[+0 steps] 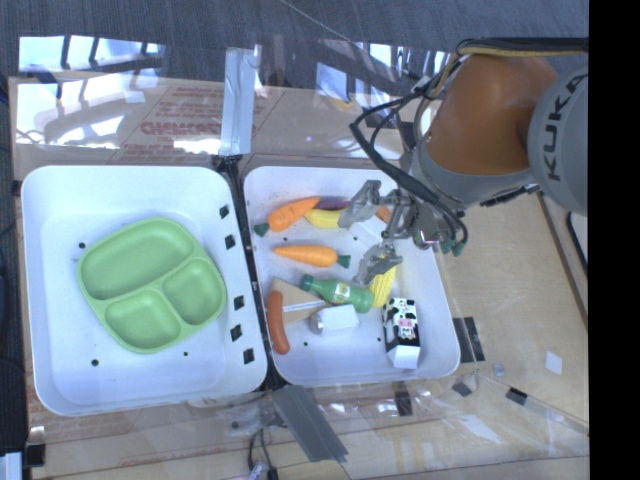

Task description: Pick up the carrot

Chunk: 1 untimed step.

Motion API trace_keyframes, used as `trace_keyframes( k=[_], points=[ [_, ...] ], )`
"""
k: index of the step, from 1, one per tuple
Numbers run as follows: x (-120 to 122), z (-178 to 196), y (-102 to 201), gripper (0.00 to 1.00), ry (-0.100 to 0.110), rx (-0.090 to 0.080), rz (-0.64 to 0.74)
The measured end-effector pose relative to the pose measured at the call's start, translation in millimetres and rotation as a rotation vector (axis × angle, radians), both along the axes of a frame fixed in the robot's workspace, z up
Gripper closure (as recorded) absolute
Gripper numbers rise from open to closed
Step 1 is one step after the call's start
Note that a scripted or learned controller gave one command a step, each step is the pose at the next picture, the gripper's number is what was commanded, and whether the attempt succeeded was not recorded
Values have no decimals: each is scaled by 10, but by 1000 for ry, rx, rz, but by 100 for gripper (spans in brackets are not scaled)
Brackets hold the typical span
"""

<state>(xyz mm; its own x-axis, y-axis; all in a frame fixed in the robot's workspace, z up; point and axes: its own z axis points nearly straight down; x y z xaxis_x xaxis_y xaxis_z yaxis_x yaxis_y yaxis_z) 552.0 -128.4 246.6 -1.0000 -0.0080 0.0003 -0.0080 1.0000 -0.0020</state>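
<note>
Two white bins sit side by side on the tabletop (520, 298). The left bin (60, 368) holds a green divided plate (150, 283), which lies toward its centre. The right bin (440, 348) is cluttered. A carrot (291, 214) lies in its upper left part with the green top pointing toward the dividing wall, and a second carrot (309, 255) rests just below it, nearer the middle, with its green end pointing right. Beside the upper carrot sits a yellow banana-like piece (325, 218). Lower down are a green bottle (338, 291) lying on its side, a corn cob (384, 284) just right of it, a small milk carton (403, 330) in the lower right corner, a white block (338, 318) and a red sausage (277, 322) along the left wall. The grey arm (490, 118) reaches in from the upper right, and its jaws (370, 230) hang spread apart over the upper middle of the right bin, just right of both carrots, with nothing between them.
</note>
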Motion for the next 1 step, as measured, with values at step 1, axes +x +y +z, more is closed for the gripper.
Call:
trace_keyframes(
  k=[1],
  points=[
    [-149,-884,361,0,6,4,-18]
  ],
)
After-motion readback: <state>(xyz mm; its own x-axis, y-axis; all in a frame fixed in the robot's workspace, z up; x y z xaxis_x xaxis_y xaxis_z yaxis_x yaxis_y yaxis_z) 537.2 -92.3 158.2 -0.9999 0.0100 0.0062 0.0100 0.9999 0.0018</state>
